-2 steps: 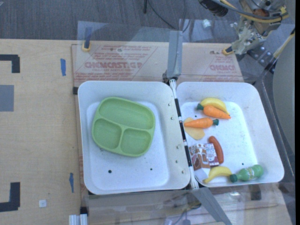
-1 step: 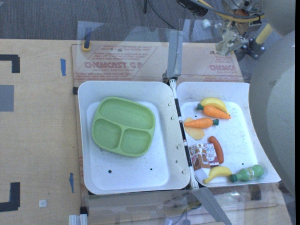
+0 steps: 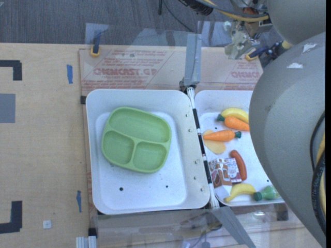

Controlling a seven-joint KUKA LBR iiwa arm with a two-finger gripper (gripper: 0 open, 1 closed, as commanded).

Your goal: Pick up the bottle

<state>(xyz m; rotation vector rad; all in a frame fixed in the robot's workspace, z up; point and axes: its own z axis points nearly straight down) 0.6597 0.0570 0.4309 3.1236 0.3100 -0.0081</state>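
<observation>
Camera view: pincer (image 3: 237,46) beyond right bin (image 3: 227,93), open or closed cannot be told. Green bottle (image 3: 267,193) well apart from it, nearer camera, beside banana (image 3: 240,190). Judged light, stiff, slippery; grip across body.

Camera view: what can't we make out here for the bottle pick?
- Green bottle: partly hidden behind the grey arm.
- Right bin: its right side covered by the arm.
- Packet: print too small to read.
- Gripper: open or shut, cannot tell.

Robot lab bench — taped wooden board (image 3: 41,138), white bins (image 3: 139,200), cables (image 3: 207,4), acrylic sheet (image 3: 134,68)
</observation>
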